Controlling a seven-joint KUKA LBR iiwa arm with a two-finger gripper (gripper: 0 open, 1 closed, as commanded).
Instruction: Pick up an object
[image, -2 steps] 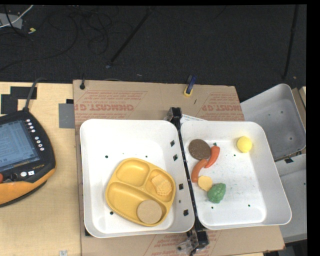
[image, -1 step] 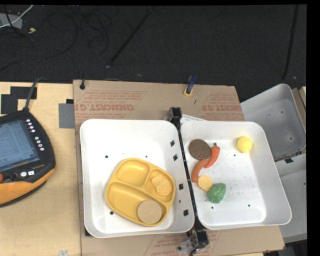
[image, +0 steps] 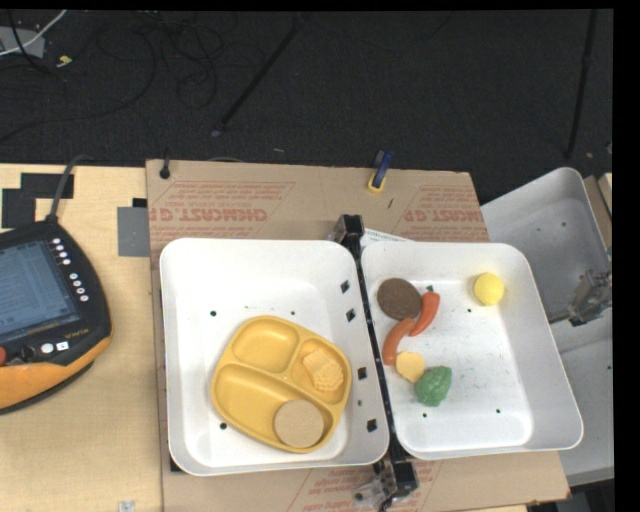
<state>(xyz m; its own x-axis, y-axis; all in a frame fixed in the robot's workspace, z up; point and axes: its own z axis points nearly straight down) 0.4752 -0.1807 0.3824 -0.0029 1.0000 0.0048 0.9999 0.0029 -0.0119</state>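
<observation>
Pre-grasp: nothing picked yet. Next, descend on yellow ball (image: 488, 289) (right bin (image: 545, 330), far corner); grip state untellable.

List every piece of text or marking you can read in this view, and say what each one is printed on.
"CHEMCAST. G", or close to it: red print on the cardboard sheet behind the bins, upside down and mirrored, repeated in rows; only partly legible.
Red print on the cardboard's front edge: too cut off to read.
Screen of the handheld control pendant: lines of text, too small and blurred to read.
</observation>
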